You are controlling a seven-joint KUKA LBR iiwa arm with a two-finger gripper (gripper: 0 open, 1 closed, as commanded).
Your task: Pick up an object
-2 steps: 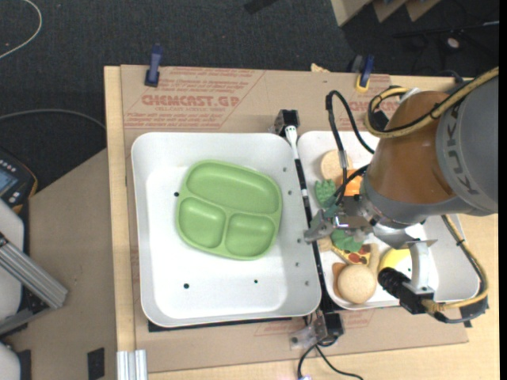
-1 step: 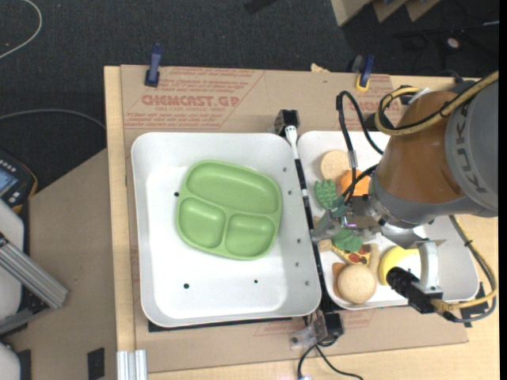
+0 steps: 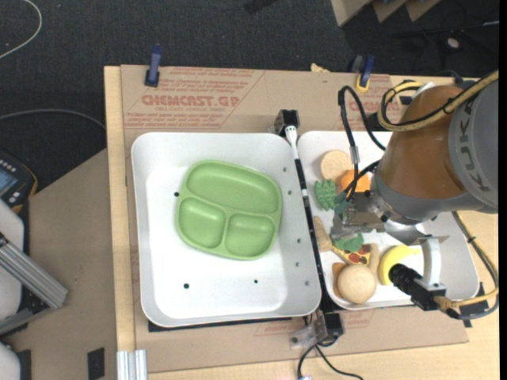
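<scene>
The cardboard on the bench reads "CHEMCAST G.P" at 12 o'clock; the hand's state I cannot tell.

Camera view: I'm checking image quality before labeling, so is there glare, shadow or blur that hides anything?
Camera view: lighting is even and soft; the left bin looks bright white but not blown out, the green plate is sharp with faint shading in its compartments, and the arm shadows and hides part of the right bin, where the small items look slightly soft.
</scene>
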